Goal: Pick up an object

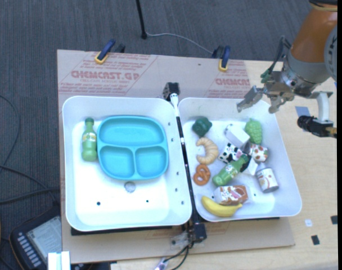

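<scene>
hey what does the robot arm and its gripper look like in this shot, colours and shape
The arm is a thick rounded body with a broad orange band over a grey section toward the wrist. Below it sits a darker metal gripper with two pale, slim fingers. Thin dark cables run along the wrist beside the gripper housing.

Right bin [283,151], toy food heaped loosely. Banana [220,206], yellow, lying flat at 6 o'clock, curve upward. Pretzel [202,174] at 8, flat. Croissant [207,149] just above it, tan, curled. Dark green broccoli-like piece [201,126] at 10. White block [236,134] near centre, tilted. Light green leafy piece [253,131] at 1. Small can [266,179] on its side at 4. Green bottle [228,174] at centre, lying slantwise.

Left bin: green bottle with yellow cap [89,140] at 9, lying beside blue tray.
</scene>
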`<state>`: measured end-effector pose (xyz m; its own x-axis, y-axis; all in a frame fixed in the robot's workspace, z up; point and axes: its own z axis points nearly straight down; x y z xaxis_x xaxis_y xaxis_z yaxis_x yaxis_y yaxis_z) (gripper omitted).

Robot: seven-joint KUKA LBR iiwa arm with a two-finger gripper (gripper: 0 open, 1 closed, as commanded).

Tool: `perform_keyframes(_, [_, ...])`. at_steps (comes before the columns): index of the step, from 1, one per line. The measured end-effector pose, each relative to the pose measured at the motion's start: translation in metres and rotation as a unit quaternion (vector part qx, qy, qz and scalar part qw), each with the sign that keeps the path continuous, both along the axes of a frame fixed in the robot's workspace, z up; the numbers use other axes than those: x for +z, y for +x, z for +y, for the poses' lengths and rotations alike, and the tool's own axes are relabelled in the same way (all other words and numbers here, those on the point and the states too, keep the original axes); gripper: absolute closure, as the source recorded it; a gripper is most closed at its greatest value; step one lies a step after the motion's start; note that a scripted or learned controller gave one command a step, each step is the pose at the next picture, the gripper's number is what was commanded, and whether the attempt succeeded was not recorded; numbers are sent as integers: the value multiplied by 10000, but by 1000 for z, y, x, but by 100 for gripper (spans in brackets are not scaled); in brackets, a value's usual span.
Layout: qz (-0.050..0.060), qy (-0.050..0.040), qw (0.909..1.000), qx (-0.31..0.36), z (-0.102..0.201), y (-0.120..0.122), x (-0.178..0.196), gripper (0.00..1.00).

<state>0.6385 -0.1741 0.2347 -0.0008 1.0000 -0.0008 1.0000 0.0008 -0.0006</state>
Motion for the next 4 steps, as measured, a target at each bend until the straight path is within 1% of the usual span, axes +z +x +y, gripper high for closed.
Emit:
perform_keyframes(1, [-4, -1, 10000, 0, 20, -9, -137, 0])
perform_keyframes(2, [-43, -18, 10000, -9, 37, -55, -146, 0])
perform_keyframes(3, [-54, -18, 10000, -10, 37, -54, -136, 100])
perform_keyframes(4, [-51, -17, 10000, -9, 37, -54, -136, 0])
